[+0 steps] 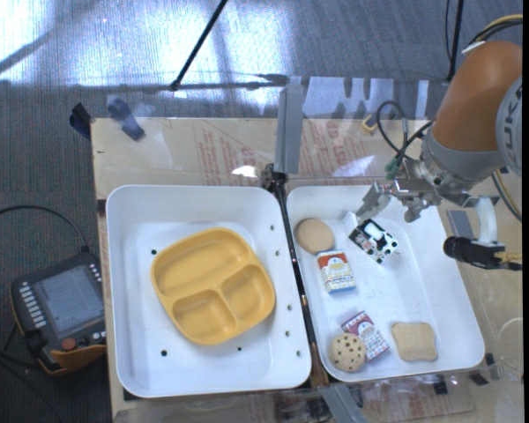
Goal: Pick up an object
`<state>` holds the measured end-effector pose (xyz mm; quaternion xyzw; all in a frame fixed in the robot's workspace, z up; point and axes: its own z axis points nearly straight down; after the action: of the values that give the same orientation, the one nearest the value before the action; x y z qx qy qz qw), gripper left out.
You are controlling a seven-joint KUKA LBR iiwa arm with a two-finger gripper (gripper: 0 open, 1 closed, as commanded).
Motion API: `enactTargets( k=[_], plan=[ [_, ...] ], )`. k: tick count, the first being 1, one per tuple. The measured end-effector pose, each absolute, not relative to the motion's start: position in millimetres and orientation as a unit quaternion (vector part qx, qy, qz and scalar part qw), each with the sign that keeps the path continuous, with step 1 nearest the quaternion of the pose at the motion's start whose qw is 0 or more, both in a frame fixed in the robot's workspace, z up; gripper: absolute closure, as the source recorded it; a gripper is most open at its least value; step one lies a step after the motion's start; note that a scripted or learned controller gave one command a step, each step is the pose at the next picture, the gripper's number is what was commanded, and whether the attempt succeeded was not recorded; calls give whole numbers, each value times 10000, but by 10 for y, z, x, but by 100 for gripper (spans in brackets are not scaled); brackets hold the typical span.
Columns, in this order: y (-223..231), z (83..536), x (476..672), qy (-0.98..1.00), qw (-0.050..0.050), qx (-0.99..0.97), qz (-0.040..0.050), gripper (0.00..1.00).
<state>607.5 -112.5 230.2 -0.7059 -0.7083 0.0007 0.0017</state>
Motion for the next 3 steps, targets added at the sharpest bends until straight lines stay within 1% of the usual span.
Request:
enactTargets(
  k=[1, 2, 3],
  plan=[
    [-1403, 1038, 6400, -6969, 7, -7172, 2, 0],
    [-1575, 867, 6077, -7168, 14, -6972, 2, 0],
    [-1587, 964, 6082, -7150, 17, -6992, -7, 100]
  ],
)
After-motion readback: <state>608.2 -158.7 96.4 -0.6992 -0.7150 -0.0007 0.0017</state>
